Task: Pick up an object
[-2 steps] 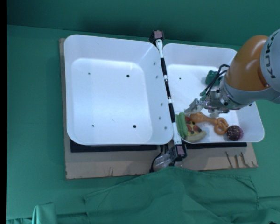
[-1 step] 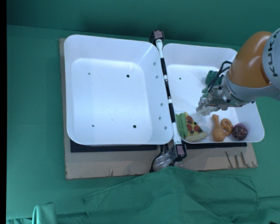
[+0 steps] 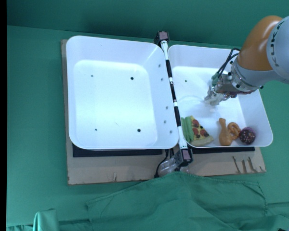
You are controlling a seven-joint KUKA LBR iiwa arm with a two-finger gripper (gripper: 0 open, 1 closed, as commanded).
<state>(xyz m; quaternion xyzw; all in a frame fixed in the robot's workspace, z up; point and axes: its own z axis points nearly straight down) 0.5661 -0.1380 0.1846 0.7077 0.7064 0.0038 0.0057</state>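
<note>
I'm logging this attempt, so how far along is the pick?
Done: the arm has reached the right bin. In hand: the tool hovers over bare floor, with nothing seen in it. Left: the pizza slice, chicken drumstick, pretzel and dark berry lie ungrasped along the near wall.

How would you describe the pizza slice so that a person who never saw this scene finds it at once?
Look in the right bin, the one under the gripper, and go to its near left corner beside the rod that divides the bins. The pizza slice lies there: a flat wedge with red dots and a green edge, unlike the rounded orange and dark red toys further right.
</note>
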